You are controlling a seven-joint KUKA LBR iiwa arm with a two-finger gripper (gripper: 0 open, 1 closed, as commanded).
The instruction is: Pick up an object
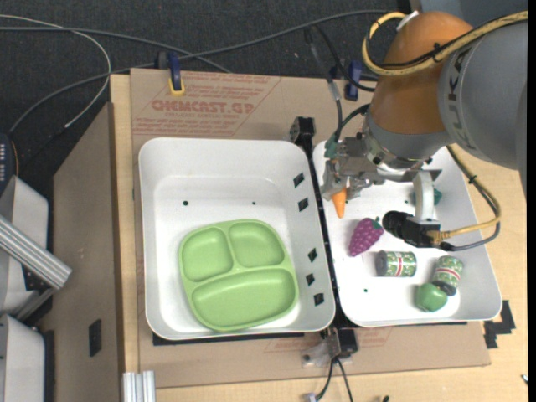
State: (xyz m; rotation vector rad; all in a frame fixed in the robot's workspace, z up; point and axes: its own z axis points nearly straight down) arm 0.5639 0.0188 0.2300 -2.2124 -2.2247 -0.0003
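Plate (239,275), green with three wells, lies in the left bin (167,182), well to the left of the gripper (343,181) and nearer the camera. Gripper hangs over the right bin (377,304), close to that bin's left wall. Whether it is wide, narrow or clamped cannot be told from this view. Carrot (338,203), small and orange, shows right at the gripper's lower edge, touching it or nearly so; I cannot tell whether it is gripped or lies on the bin floor. Grapes (363,236), purple, lie just past the carrot, down and right of the gripper. Can (395,263) lies on its side further right, then a green fruit (431,296) and a second can (450,270), both well apart from the gripper.
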